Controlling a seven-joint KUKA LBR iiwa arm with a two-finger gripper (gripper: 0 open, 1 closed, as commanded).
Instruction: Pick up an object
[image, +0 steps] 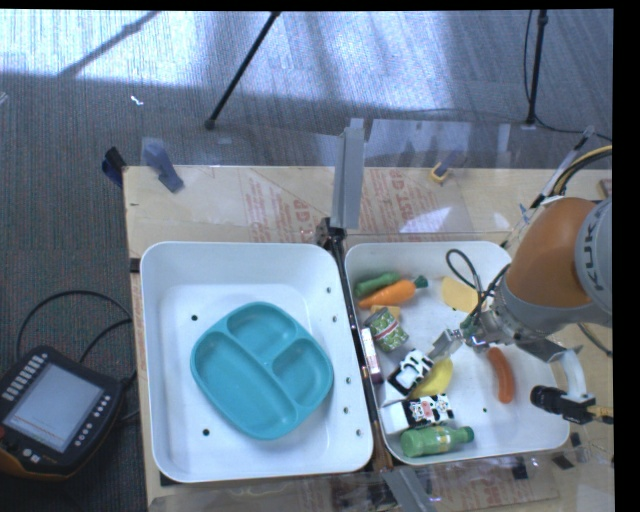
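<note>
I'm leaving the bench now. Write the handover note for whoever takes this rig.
Gripper: low in the right bin, over the banana and beside the black-and-white toy. Nothing seen between its fingers; whether they are open or shut can't be told.

Right bin also holds: carrot, green vegetable, sausage, green bottle, cow-print carton, green packet, yellow piece.

Left bin: teal divided plate.

Done: arm is down among the things.
Left: grasp one and lift it; no pick is confirmed yet.
</note>
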